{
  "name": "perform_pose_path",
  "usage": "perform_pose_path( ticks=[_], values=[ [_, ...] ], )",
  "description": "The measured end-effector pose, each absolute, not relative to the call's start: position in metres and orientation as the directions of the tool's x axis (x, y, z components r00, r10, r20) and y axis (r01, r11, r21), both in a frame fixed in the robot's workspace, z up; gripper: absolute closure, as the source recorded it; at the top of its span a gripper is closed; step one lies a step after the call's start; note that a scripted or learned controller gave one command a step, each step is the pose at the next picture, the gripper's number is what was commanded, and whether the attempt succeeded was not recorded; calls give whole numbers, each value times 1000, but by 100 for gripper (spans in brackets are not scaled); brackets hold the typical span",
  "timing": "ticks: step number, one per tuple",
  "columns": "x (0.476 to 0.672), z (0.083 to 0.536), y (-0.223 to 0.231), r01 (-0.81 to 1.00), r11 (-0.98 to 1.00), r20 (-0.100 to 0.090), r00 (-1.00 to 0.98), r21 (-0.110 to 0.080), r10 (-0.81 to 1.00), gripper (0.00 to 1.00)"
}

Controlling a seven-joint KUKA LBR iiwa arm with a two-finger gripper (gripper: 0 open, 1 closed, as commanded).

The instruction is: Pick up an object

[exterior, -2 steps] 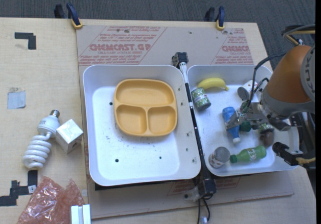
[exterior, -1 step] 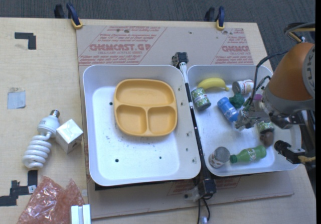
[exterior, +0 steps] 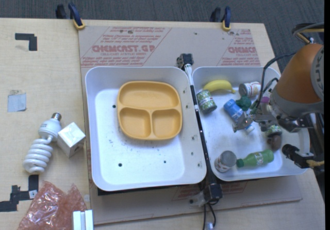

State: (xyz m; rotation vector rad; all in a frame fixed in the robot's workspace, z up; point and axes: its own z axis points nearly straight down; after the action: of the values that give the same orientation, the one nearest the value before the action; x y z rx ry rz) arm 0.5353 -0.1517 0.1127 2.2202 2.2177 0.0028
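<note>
1. The grey arm with its orange band (exterior: 304, 77) reaches in from the right and hangs over the right-hand shallow white bin (exterior: 214, 77). Its two-finger gripper (exterior: 246, 122) sits low among the clutter, just beside a crumpled blue plastic packet (exterior: 234, 111).
2. Whether the gripper is clenched or released I cannot tell; the tool end is a dark, busy tangle against the objects under it, and nothing shows clearly as caught in it.
3. The nearest candidate for the pick is the blue packet, lying mid-bin, touching or nearly touching the tool tip. I judge it light, soft and crushable, likely slippery on its film surface, so a pinch across its narrow width should serve better than along its length.
4. Other choices lie in the same bin: a yellow banana (exterior: 218, 86) near the far wall (soft, easily bruised, best taken across the middle), a small green-labelled tin can (exterior: 206, 102) beside the left wall (stiff, but round and prone to roll), and a green plastic bottle (exterior: 256, 159) lying on its side near the front wall.
5. The left-hand white bin (exterior: 98, 136) holds a yellow three-compartment plastic tray (exterior: 150, 109), well apart from the gripper.
</note>
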Motion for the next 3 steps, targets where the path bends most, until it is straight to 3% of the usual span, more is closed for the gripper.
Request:
perform_pose_path(
  ticks=[1,2,3],
  values=[
    [600,93,-177,1000,3,-1,-3,1,1000,0],
    [600,103,-177,1000,6,-3,-6,2,1000,100],
    [600,103,-177,1000,5,-3,-5,2,1000,0]
  ],
)
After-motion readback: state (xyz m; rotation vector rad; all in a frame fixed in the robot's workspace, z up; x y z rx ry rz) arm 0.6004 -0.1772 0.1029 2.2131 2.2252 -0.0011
